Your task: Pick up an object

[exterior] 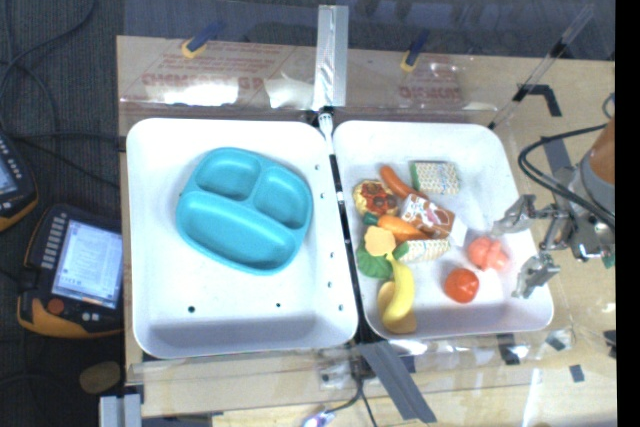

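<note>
Both white bins (230, 335) looked like smooth, slightly glossy plastic, as did the sectioned blue plate (245, 208), the banana (399, 295) and the tomato (461, 285), while the counter (580, 95) showed matt pale wood under clear shiny sheeting and the gripper (527, 243) was bare metal.

A pink peach-like toy (489, 253) is seen lying just above-right of the red tomato (461, 285), near the right bin's (520, 315) right wall.

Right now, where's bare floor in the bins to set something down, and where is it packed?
Left bin: a bare band runs between the blue tray and the near wall. Right bin: a bare far right corner beyond the peach. Crowded: the toy food from the sausage down to the banana, with the tomato beside it. The gripper hangs at the right rim.
</note>
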`<state>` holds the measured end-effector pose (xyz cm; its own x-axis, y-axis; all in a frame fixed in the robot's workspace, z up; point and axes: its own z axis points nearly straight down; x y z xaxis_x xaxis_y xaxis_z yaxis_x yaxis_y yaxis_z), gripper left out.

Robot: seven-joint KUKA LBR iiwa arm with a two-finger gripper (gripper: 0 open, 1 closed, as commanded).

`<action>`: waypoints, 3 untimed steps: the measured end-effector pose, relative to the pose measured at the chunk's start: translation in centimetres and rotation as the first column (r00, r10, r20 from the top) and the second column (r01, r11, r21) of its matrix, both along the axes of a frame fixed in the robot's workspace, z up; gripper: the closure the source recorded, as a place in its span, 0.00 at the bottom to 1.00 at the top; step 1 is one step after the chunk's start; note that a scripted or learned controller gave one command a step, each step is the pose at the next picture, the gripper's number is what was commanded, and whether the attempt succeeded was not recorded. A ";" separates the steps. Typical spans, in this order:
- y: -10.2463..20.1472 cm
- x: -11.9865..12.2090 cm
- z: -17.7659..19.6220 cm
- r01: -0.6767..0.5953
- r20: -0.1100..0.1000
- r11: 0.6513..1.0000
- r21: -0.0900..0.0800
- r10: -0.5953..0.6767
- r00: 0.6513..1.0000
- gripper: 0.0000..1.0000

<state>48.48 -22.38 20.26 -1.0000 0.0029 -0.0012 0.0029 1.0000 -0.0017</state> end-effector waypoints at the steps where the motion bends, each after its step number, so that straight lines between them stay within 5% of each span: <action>1: 1.0 1.7 -11.2 0.289 0.009 0.957 0.000 -0.289 0.957 0.00; 2: 0.9 0.7 -5.0 0.099 0.000 0.995 -0.001 -0.099 0.995 0.00; 3: 0.8 0.5 -7.2 -0.026 -0.002 1.000 0.000 0.026 1.000 0.00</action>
